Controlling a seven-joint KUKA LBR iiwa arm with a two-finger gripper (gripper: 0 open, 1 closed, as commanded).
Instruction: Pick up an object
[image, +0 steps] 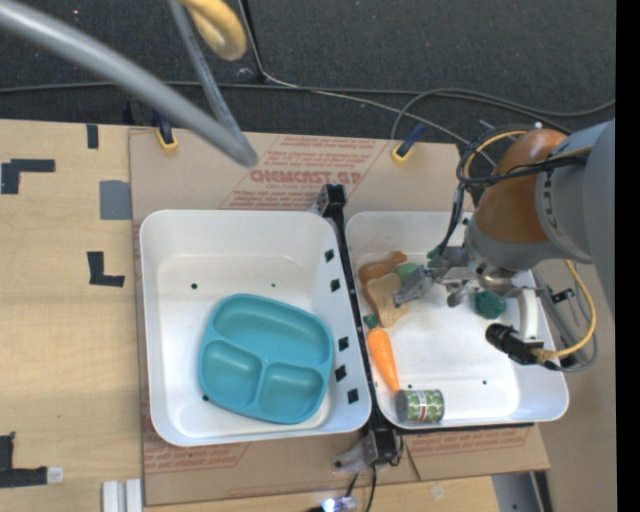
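Note:
My gripper (435, 292) hangs low over the right bin (545, 400), near its back left part. Its two grey fingers (410, 292) stand apart, so it is open, and I see nothing held between them. The left finger lies over a tan bread-like piece (383, 300); a second tan piece (380, 267) and a small green thing (406, 269) sit just behind it. A teal object (490, 304) rests right of the gripper. An orange carrot (383, 358) lies along the bin's left wall, and a small green-labelled can (422, 405) lies on its side at the front.
The left bin (160, 260) holds a teal divided plate (265, 358). A black divider (345, 300) runs between the bins. Cables (560, 345) loop off the wrist on the right. The arm's orange band (520, 190) and grey body cover the right bin's back right.

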